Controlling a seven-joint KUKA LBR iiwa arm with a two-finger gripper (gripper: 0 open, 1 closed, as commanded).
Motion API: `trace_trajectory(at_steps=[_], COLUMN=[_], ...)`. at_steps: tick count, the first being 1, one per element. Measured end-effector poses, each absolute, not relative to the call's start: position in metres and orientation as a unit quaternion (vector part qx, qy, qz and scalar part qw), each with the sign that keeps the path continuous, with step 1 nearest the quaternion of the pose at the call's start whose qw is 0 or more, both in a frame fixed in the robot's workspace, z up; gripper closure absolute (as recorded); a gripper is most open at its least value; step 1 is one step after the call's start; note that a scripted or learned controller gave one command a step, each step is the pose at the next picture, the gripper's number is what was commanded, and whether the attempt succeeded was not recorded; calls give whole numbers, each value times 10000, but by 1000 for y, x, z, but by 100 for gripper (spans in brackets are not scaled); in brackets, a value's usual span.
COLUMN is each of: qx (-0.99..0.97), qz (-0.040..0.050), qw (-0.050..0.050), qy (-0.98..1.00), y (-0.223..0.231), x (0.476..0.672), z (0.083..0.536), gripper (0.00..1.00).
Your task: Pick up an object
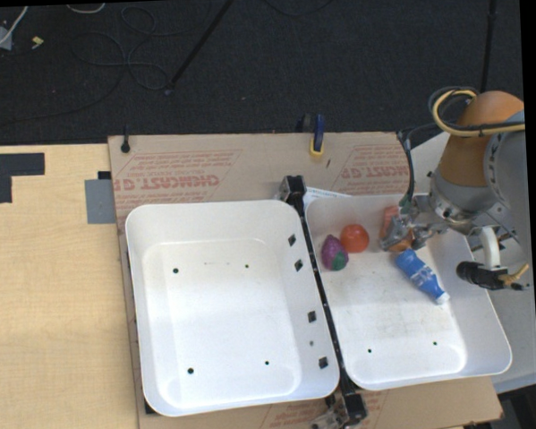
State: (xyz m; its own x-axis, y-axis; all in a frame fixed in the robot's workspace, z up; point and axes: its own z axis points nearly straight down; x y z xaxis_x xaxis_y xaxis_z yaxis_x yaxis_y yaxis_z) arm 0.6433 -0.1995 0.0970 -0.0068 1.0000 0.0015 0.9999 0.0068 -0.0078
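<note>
Tool low in the right bin's far corner, lots to go wrong tbh

Tool (402, 233) sits by a reddish item (389, 219), just above the blue tube (421, 275); can't tell its state. Orange ball (355, 239) and purple-green egg (334, 252) lie near the divider. Risk imo: crowding w/ the bin wall (488, 319) means it nudges stuff away or grabs nothing.

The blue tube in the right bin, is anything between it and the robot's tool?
Nothing visible is. The tool sits at the upper end of the blue plastic tube. The orange ball and purple-green egg-shaped toy lie off to the left.
</note>
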Motion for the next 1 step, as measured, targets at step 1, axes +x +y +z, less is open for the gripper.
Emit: trace_trajectory(at_steps=[1], qx=[-7055], qz=[21], qw=[36], qy=[-7087], y=[-134], x=[643], z=[86], gripper=[100])
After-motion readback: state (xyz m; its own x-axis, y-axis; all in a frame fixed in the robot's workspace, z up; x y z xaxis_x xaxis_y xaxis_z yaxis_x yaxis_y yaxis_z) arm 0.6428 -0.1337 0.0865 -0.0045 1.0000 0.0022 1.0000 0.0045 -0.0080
